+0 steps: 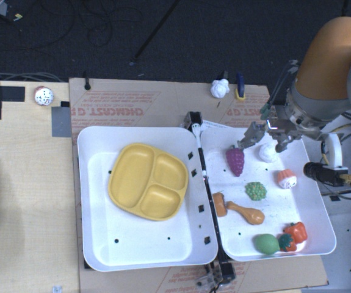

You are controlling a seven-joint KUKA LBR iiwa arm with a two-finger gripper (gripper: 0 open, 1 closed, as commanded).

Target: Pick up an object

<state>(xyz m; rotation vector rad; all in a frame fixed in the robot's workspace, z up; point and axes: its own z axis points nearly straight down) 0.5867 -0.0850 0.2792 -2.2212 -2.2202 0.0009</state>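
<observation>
My gripper [265, 141] hangs open over the back of the right bin [322, 224], its two fingers spread wide. A small white object [267, 153] lies on the bin floor just below and between the fingertips, not gripped. A purple grape bunch [235, 161] lies to the left of the left finger. Further forward are an orange-and-white piece [286, 178], a green broccoli [256, 191], a brown drumstick [243, 211], a green lime [265, 243] and a red pepper [295, 233].
The left bin [96, 237] holds a yellow divided plate [149, 180]. On the cardboard behind the bins lie a white crumpled item [220, 88] and a blue-and-yellow piece [240, 86]. A small spotted ball [43, 96] sits at the far left.
</observation>
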